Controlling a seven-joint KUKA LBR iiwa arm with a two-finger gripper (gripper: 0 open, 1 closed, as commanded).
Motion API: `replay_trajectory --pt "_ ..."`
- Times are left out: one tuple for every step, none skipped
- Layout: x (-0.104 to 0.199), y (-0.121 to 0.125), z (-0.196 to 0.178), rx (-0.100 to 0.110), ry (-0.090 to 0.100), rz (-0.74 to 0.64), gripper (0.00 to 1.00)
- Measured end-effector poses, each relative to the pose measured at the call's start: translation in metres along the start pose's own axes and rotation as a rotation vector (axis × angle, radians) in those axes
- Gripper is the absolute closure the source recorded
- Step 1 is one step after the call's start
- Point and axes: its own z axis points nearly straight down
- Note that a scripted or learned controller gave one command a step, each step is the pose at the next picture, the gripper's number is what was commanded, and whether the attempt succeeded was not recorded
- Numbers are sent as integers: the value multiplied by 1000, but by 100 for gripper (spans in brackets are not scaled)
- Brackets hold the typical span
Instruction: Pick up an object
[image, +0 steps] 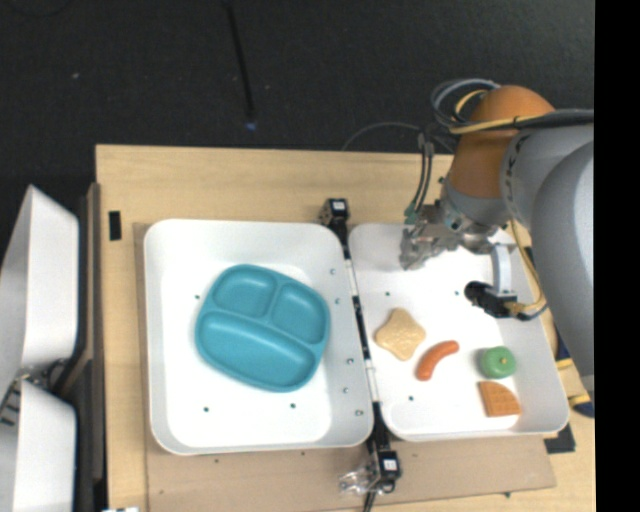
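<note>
Four small food toys lie in the right bin (400, 420); the gripper (418, 248) hovers at its 11 o'clock corner, nothing between its fingers; their spread cannot be told.

From the bin's centre: biscuit (399, 333) at 8 o'clock, sausage (437, 359) at 6, green fruit (496, 362) at 4, orange wedge (498, 400) at 5. All look light, rigid, smooth plastic, likely slippery. The biscuit lies flat, best pinched across its edges; the sausage across its narrow middle. The left bin (170, 420) holds a teal plate (262, 327).
</note>
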Motion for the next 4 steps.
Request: replay_trajectory --pt "-10 5 -60 -3 2 -2 100" --pt "-11 7 -115 -3 2 -7 100" --pt "36 -19 -125 5 4 -9 100" --pt "75 -39 -124 5 4 -9 100"
